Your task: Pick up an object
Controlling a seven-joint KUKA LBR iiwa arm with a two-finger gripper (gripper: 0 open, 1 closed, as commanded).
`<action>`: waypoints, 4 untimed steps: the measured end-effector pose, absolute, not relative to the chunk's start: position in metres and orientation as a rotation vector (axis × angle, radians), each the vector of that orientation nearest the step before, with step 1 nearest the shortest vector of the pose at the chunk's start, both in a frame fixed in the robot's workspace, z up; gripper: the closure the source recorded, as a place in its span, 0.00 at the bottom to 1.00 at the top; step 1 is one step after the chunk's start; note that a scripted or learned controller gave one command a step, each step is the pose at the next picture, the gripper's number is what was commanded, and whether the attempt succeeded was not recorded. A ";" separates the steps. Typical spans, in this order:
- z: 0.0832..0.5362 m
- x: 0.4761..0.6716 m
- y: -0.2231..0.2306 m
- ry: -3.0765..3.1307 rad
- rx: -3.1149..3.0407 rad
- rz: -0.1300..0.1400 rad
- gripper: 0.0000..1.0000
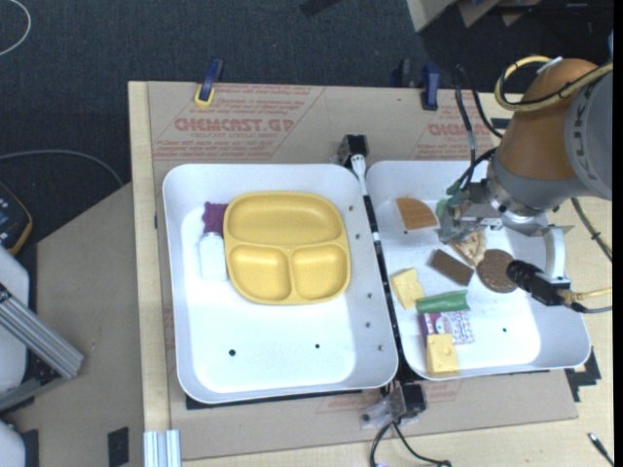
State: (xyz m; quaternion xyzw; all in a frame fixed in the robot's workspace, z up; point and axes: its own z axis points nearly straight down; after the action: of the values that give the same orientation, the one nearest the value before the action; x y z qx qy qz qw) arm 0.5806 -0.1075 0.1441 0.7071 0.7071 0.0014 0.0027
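Camera view: the claw [465, 230] is lowered into the right bin [560, 343], over a tan wedge [471, 248] beside the brown disc [496, 270]. Whether it is clenched cannot be told. Nothing is seen lifted; the pick is judged not yet done.

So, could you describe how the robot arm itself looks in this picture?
The arm has grey segments with a broad orange band above the wrist. A yellowish cable loops over the band, and thin dark cables run down toward the metallic grey gripper. A black cylindrical part with a cable sticks out beside it.
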 end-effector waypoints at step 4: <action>0.233 0.554 0.004 2.230 2.215 0.003 1.00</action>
State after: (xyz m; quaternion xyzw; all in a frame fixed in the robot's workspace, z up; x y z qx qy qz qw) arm 0.5536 0.0039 0.2330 0.7047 0.7095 0.0010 -0.0010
